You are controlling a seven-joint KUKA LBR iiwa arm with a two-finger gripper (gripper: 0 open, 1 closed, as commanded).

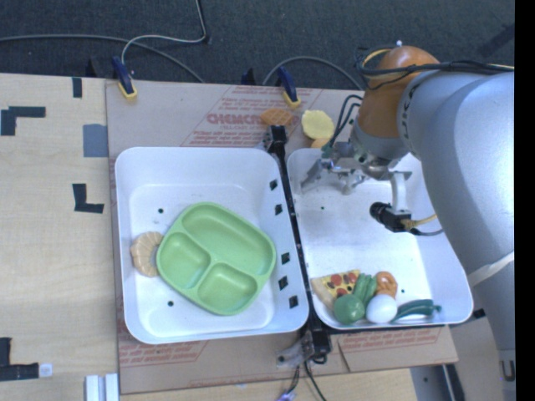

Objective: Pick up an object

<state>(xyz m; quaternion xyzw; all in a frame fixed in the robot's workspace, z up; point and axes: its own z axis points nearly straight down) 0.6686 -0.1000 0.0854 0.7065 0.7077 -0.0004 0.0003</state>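
Note:
My gripper [333, 176] hangs over the far left part of the right bin [418, 253], open, with nothing between its fingers. The bin's toys lie in a cluster at the near edge, well away from the gripper: a pizza slice [336, 283], a green vegetable [354, 301], a white egg [381, 309], a small orange piece [385, 282] and a green pod [415, 310]. In the left bin [138, 174] lies a green divided plate [216, 257] with a tan round cookie [147, 253] at its left side.
A yellow toy [318, 125] and an orange waffle-like piece [277, 117] lie on the cardboard behind the bins. The black divider [288, 224] separates the bins. The arm's grey body [468, 165] covers the right bin's far right side. Cables run along the back.

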